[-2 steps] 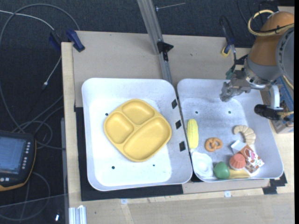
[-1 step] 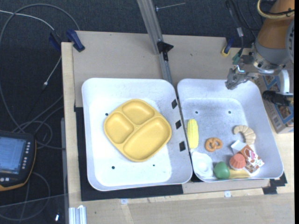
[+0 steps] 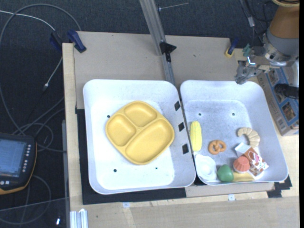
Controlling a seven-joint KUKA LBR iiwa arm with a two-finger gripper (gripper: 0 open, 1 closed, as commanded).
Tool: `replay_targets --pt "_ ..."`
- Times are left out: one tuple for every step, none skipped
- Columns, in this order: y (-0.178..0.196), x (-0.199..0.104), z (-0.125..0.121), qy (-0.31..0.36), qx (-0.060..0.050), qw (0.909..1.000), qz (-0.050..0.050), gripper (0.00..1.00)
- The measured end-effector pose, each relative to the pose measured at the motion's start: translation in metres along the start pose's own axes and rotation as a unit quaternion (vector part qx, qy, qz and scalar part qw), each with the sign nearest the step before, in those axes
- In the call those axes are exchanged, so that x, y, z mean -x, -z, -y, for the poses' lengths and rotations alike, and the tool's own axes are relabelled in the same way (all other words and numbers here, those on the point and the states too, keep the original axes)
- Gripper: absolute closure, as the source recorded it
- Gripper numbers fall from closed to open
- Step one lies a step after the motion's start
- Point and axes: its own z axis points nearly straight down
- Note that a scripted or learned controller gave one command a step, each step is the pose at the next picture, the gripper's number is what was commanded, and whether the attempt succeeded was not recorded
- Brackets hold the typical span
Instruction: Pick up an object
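Note:
The right bin (image 3: 223,91) holds several toy foods along its near side: a yellow corn cob (image 3: 195,135), a pretzel (image 3: 217,147), a croissant (image 3: 249,135), a white piece (image 3: 205,166), a green ball (image 3: 225,173), a pink-orange piece (image 3: 241,164) and a red-and-white packet (image 3: 256,161). My gripper (image 3: 243,74) hangs over the bin's far right corner, well away from all of them, with nothing between its fingers. It is too small and dark to read its state.
The left bin (image 3: 95,127) holds a yellow divided plate (image 3: 139,132). A metal pole (image 3: 156,27) slants down to the gap between the bins. Blue clamps (image 3: 76,41) sit on the bench's far corners. Cables and a tablet (image 3: 14,161) lie left of the bench.

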Motion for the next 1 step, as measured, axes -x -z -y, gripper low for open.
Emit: replay_targets --pt "-0.0072 -0.0553 0.0128 0.002 -0.005 1.0 -0.002 1.0"
